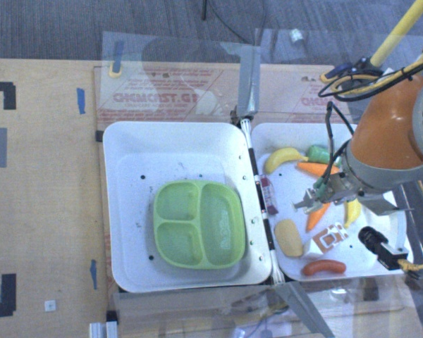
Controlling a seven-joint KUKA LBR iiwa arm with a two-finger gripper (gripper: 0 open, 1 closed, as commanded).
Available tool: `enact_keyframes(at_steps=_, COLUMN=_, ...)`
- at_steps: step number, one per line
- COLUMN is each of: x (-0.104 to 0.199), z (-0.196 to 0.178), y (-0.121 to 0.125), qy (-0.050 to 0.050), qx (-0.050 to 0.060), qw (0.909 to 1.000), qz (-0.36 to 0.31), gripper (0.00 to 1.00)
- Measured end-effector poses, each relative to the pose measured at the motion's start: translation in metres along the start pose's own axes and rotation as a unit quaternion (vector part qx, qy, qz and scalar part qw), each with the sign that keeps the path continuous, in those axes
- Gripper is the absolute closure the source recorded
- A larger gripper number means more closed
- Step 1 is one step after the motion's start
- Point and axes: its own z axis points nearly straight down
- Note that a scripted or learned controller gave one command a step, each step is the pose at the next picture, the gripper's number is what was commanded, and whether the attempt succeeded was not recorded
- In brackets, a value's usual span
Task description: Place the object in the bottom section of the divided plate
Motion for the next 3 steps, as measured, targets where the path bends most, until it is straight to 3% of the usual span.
enact_keyframes(at_steps=1, x=0.073, z=-0.024, y=-0.004, qy=0.0, qx=0.001, qw=0.9991, qz=-0.042, gripper=1.0)
enact_keyframes(at_steps=2, x=-0.001, z=0.01, y=-0.022, qy=0.0, qx=0.002, qw=0.998, qz=0.064, gripper=1.0)
enact_keyframes(at_steps=3, x=0.002, z=-0.164, y=-0.017, qy=-0.001, qx=0.0, qw=0.9978, qz=0.066, gripper=1.0)
